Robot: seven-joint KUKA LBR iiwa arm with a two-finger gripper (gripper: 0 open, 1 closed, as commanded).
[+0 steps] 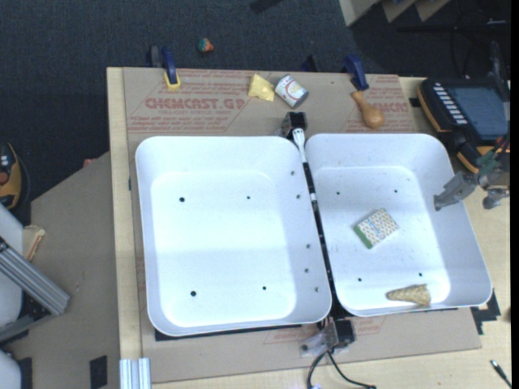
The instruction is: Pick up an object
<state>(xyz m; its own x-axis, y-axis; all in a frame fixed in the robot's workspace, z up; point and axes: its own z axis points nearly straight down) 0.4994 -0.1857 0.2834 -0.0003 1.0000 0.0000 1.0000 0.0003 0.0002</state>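
Note:
A small block (376, 228) with a green and white checked pattern lies near the middle of the right bin (454, 241). A tan, crumbly-looking piece (409, 295) rests at that bin's front wall. My gripper (471, 195) hovers over the right bin's right rim, well to the right of the checked block and slightly behind it. Its grey fingers (451, 191) stand apart and hold nothing. The left bin (162, 217) has nothing in it.
Behind the bins on the bench lie a yellow wedge (261, 87), a small white can (291, 91) and a brown wooden piece (369, 112). Blue clamps (169, 65) grip the back edge. A black device (473, 108) sits at the back right.

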